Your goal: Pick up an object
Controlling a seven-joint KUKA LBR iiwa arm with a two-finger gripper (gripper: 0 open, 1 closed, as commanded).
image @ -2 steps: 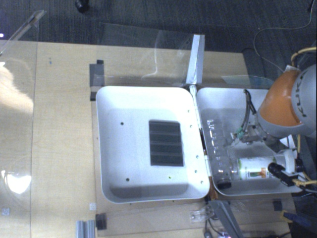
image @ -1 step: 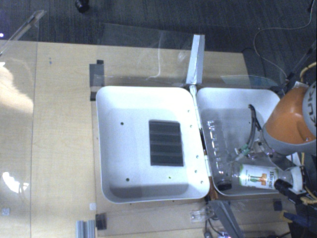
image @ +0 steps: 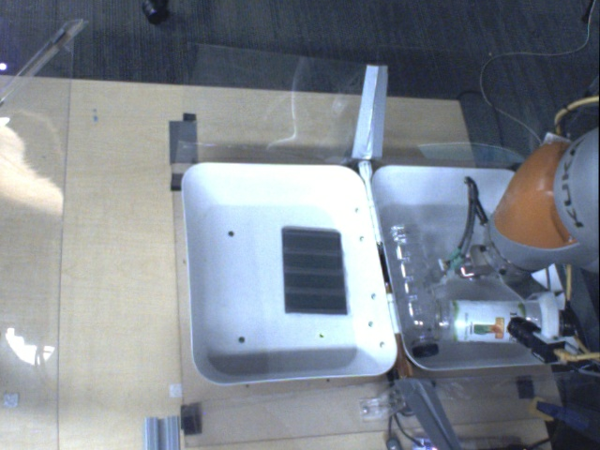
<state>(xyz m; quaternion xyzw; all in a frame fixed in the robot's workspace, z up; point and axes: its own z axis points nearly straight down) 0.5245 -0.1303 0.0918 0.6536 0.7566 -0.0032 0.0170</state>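
Lowest in the frame, and so closest to the camera, the wooden bench (image: pixel 103 345) runs along the bottom edge. Starting at the left, it is bare wood under a sheet of clear plastic. Toward the centre sits the left bin (image: pixel 211 279), which contains a dark ribbed rectangular pad (image: pixel 314 269) lying flat in its middle. Just right of centre begins the right bin (image: pixel 412 190), the two rims touching. Along its left side lies something clear and glinting, too faint to identify. Lower in that bin lies a white bottle (image: pixel 483 324) on its side, with a green and orange label; a small dark object (image: pixel 426 349) sits near the bin's lower left corner, apart from the bottle.

At the right of the frame the arm (image: pixel 544 204) hangs over the right bin, its orange band prominent. The gripper (image: pixel 478 261) appears low among cables, just above the bottle, but it is too obscured to tell how it stands.

Nothing looks lifted, so the step in hand seems to be the approach. The next move likely calls for settling squarely across the bottle's round body, which could roll if nudged off centre.
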